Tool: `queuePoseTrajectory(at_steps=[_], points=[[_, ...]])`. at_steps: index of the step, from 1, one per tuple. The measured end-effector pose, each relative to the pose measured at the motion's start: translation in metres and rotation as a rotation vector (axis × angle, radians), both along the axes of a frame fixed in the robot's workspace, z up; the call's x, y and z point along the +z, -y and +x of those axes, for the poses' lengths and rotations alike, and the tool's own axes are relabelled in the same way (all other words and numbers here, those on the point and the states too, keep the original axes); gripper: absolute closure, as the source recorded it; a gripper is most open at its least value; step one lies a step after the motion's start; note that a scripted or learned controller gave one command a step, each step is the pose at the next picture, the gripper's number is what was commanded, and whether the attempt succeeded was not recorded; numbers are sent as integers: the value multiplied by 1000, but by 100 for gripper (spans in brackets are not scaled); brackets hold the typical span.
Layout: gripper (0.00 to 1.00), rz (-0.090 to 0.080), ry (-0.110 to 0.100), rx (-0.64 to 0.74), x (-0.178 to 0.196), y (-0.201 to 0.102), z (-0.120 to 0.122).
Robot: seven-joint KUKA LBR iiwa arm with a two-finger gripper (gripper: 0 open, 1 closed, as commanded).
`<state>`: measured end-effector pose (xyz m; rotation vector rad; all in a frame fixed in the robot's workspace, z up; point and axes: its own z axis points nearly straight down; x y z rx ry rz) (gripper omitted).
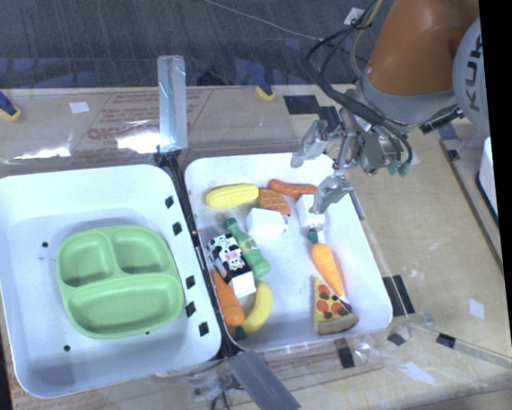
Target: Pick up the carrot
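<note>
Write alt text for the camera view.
The gripper hangs open and holds nothing over the right bin, above a carrot among toy foods. The left bin holds a green divided plate.

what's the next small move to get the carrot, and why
Probably bring the gripper down and toward the near side of the right bin until it sits over the carrot. The open fingers hang above the bin's far right corner, holding nothing, while the carrot lies free beside the pizza slice.

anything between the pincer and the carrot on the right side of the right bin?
Nothing visible. The pincer sits above the right bin's upper right; that carrot lies just below it, apart from the pizza slice.
</note>
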<state>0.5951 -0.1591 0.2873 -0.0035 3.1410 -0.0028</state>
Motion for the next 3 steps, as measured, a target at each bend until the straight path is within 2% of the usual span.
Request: queuePoseTrajectory(at_steps=[1,2,3], points=[[0,5,-11,-24,-128,26,-25],[0,1,1,-10,-195,51,-61],[100,0,7,0,-183,48,-58]])
